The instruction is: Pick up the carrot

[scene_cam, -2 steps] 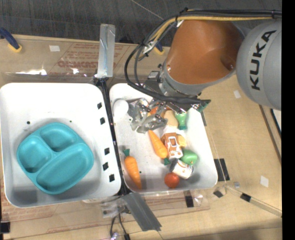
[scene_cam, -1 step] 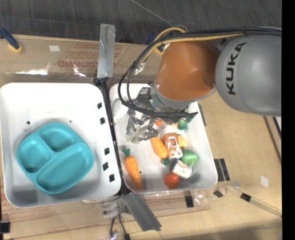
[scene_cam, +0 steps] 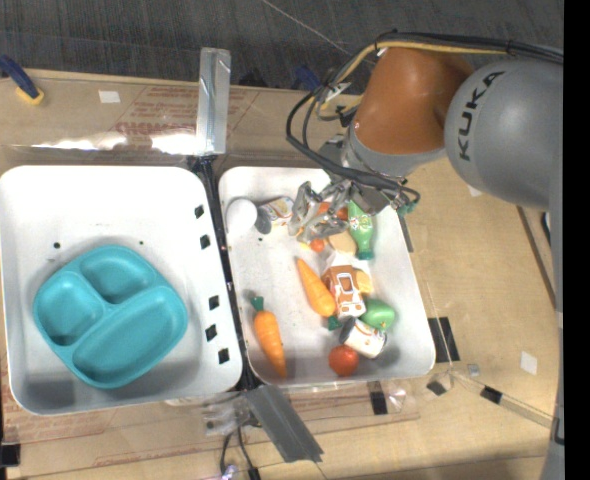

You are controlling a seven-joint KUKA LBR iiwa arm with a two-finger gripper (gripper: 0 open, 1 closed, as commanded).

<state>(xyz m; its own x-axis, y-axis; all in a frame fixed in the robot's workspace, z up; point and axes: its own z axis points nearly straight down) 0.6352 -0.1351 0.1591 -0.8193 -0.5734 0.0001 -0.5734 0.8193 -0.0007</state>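
Camera view puts the claw (scene_cam: 320, 213) low at the right bin's (scene_cam: 415, 298) far end among toy food, its grip impossible to tell, while the carrot (scene_cam: 268, 336) lies well below-left of it, untouched, so the pick remains undone.

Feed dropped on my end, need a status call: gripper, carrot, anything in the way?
Gripper low over right bin's far end, in toy clutter. Carrot lying loose at near-left of that bin, untouched. Second orange piece mid-bin; nothing on the carrot.
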